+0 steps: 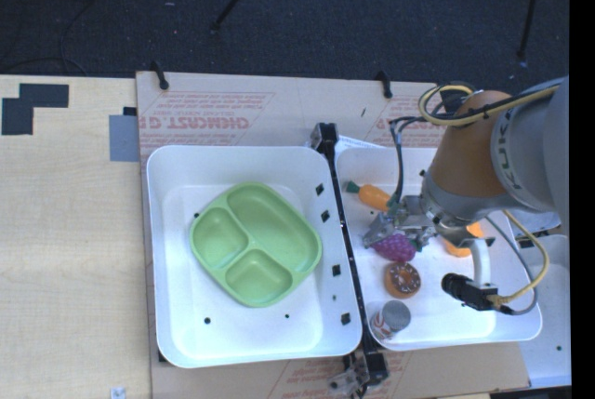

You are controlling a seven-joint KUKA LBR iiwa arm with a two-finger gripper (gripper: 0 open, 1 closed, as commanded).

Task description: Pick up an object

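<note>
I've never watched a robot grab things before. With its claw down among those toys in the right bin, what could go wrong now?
The gripper sits right by the purple grape bunch, a lumpy thing that might slip free. The donut and orange carrot lie close, so they may get nudged. The divider between the bins is near, so the arm could knock it.

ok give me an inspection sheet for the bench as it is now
surface: two shallow white bins side by side, left bin and right bin, on a cardboard sheet over a wooden bench.
job's things: in the right bin, a purple grape bunch, a carrot, a donut, a small can, an orange piece partly hidden by the arm.
clutter: a green divided plate in the left bin.
grippers: the gripper is low over the grape bunch; grasp not confirmed.
cables: yellow and black cables on the arm; loose cables on the floor behind.
surroundings: dark carpet, thin stand legs.
</note>
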